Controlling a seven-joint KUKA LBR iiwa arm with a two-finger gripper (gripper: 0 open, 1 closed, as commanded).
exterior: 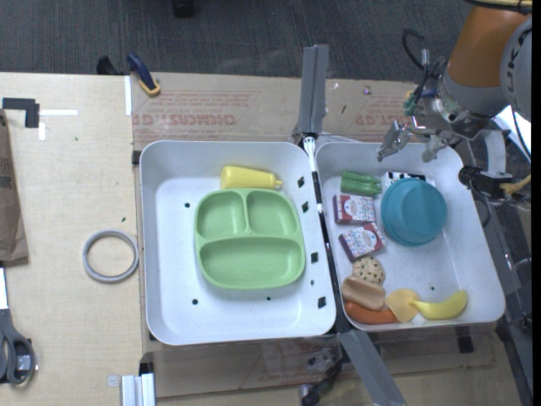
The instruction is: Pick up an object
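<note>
My gripper hovers over the far rim of the right bin, fingers spread open with nothing between them. Below it in that bin lie a blue bowl, a green bean pod, two small red packets, a cookie, a hot dog, a carrot-coloured piece and a yellow banana. The left bin holds a green divided plate and a yellow bottle.
A grey upright post stands between the bins at the back. A grey ring lies on the bench left of the bins. Cables hang at the arm's right side.
</note>
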